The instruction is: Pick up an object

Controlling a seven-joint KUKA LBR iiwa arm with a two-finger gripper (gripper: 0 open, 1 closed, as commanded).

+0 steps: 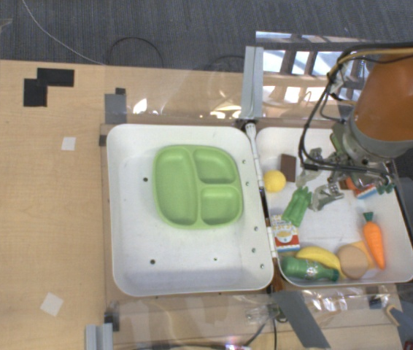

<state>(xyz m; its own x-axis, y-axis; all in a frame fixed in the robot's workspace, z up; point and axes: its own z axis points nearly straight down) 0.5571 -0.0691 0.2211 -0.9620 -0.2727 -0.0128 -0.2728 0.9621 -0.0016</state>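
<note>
My gripper hangs over the middle of the right bin, under the orange-banded wrist. Just to its left lies a green bottle, close to it but seemingly not touching. A red and blue item lies partly hidden under the wrist on its right. Also in this bin are a yellow ball, a brown block, a small carton, a banana, a dark green item, a tan round piece and a carrot.
The left bin holds a green divided plate. A ridge where the two bin walls meet runs between them. Cables loop around the wrist above the right bin's far side. Metal framing stands behind the bins.
</note>
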